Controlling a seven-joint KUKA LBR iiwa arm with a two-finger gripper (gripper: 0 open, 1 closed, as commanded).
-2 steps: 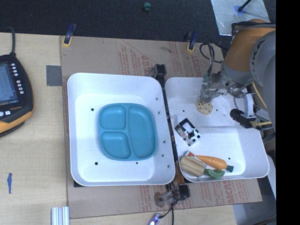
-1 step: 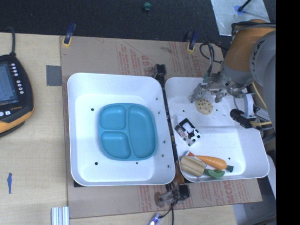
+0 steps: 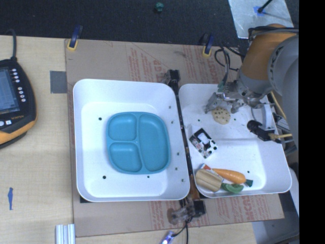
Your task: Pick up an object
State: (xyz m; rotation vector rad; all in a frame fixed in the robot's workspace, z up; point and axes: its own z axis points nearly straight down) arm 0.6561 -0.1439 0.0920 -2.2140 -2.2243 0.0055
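Pale wooden bench top is lying under a brown cardboard sheet, which blue and yellow clamps are pinning. Dark carpeted floor is showing beyond, bearing a white paper sheet.

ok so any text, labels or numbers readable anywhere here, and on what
No text here can be read.
Cardboard sheet under the bins: faint reddish printed strips, too blurred to read.
Handheld controller at the left edge: lit screen and buttons, too small to read.
Small black and white object in the right bin: its pattern shows no legible letters.
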